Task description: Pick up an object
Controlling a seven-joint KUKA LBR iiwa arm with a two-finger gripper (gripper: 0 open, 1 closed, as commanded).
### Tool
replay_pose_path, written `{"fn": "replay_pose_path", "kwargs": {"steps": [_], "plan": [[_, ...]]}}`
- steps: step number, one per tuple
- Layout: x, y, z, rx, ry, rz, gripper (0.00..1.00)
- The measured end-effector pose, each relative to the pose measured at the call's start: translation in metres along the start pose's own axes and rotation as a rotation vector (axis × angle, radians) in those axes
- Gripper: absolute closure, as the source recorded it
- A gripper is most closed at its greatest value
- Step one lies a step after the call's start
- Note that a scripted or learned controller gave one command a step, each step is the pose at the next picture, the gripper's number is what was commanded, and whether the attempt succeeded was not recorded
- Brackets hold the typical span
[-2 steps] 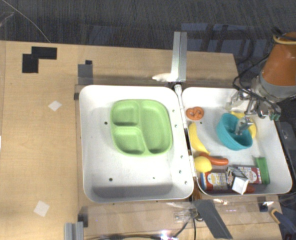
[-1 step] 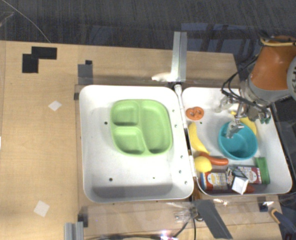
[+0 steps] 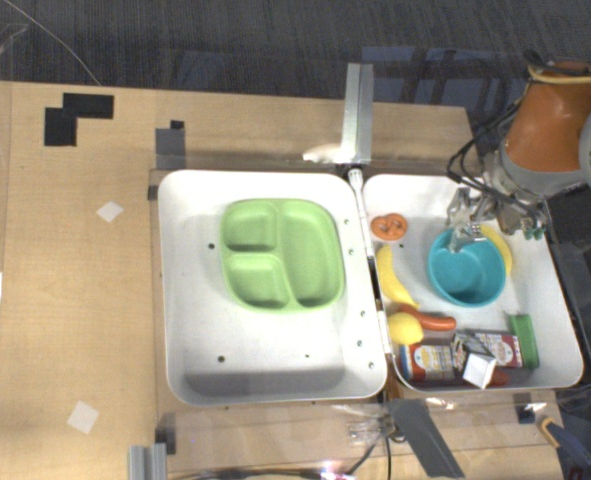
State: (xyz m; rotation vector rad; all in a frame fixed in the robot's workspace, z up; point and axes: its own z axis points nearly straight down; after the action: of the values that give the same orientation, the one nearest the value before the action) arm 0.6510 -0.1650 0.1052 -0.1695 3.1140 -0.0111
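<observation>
Over the right bin [image 3: 565, 358], end effector [image 3: 465, 230] is poised at blue bowl [image 3: 467, 271] rim, apparently for a grasp; opening cannot be told, nothing seen held

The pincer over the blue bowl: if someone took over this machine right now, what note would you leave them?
Pincer: hangs at the back rim of the blue bowl in the right bin; grip state unclear, nothing seen held.
Things: banana, orange disc, green block, bottle share that bin. Green divided plate lies in the left bin.
Done: nothing lifted.
Left: grasp one object and raise it.
</observation>
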Motion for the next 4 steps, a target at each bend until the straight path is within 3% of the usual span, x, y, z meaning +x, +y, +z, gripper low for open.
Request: {"fn": "replay_pose_path", "kwargs": {"steps": [1,2,3,4], "plan": [[-0.019,-0.044,-0.12,-0.002,0.012,0.441,1.0],[0.003,0.036,-0.117,-0.005,0.019,0.488,1.0],[-0.022,0.112,-0.083,0.004,0.014,0.525,1.0],[-0.033,0.203,-0.131,-0.007,0.016,0.47,1.0]]}}
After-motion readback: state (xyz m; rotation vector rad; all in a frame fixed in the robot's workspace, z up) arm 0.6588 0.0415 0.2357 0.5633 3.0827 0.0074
